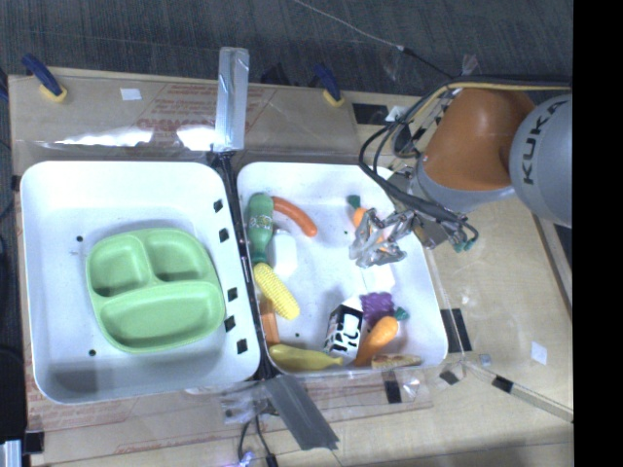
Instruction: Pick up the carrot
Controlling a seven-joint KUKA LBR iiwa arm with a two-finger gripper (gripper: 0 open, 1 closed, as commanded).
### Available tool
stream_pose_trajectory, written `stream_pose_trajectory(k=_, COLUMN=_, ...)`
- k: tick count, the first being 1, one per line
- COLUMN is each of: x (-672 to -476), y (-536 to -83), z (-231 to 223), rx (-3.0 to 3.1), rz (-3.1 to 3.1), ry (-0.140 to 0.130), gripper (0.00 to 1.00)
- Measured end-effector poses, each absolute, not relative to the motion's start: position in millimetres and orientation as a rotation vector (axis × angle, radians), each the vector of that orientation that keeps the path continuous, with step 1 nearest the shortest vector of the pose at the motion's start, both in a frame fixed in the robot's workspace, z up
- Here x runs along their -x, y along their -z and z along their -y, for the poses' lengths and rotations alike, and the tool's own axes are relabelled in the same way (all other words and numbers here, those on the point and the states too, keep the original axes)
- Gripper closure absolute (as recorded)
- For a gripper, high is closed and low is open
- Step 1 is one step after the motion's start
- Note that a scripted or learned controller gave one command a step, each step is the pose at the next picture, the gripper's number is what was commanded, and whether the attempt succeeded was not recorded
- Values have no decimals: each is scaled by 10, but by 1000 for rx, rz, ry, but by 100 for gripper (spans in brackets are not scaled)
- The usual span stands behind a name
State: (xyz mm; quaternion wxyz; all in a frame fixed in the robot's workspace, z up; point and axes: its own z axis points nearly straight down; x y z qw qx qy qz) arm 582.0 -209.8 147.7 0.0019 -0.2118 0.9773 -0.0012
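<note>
Carrot-wise, two orange carrot-shaped toys can be made out in the right-hand white bin (pixel 428 270). One small orange carrot with a green top (pixel 356 212) is seen near the bin's upper right, just beside the metallic pincer (pixel 378 244). Another plump orange carrot (pixel 382 333) is parked low in the bin, next to a purple grape-like toy (pixel 380 305) and a black-and-white carton (pixel 344 331). Which one is meant can't be told.

The pincer is hung over the right part of that bin, below the grey arm with the orange band (pixel 467 149). Whether its fingers are apart or together honestly can't be told, since the shiny metal is a blur. Nothing is visibly clamped between them.

Also spotted in the right bin: a long orange sausage-like toy (pixel 295 216) near the top, a green bottle-shaped toy (pixel 259 224) along the left wall, a yellow corn cob (pixel 275 291) below it, and a yellow banana (pixel 304 358) laid along the bottom edge. An orange piece (pixel 269 325) is wedged between the corn and the banana; what it is can't be made out.

In the left-hand white bin (pixel 49 212) a light green divided plastic plate (pixel 154 288) is laid flat. Both bins are set side by side on the light brown desk (pixel 516 339).
</note>
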Motion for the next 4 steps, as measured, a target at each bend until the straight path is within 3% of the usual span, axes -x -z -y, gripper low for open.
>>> stream_pose_trajectory(k=1, x=-5813, y=-1458, z=2091, rx=666, rz=-3069, ry=0, gripper=0)
stream_pose_trajectory(k=2, x=-6096, y=-896, z=2089, rx=669, rz=-3071, ry=-4, gripper=0)
stream_pose_trajectory(k=3, x=-6127, y=-1038, z=2084, rx=674, rz=-3061, ry=3, gripper=100)
stream_pose_trajectory(k=4, x=-6126, y=-1035, z=2083, rx=675, rz=-3062, ry=3, gripper=0)
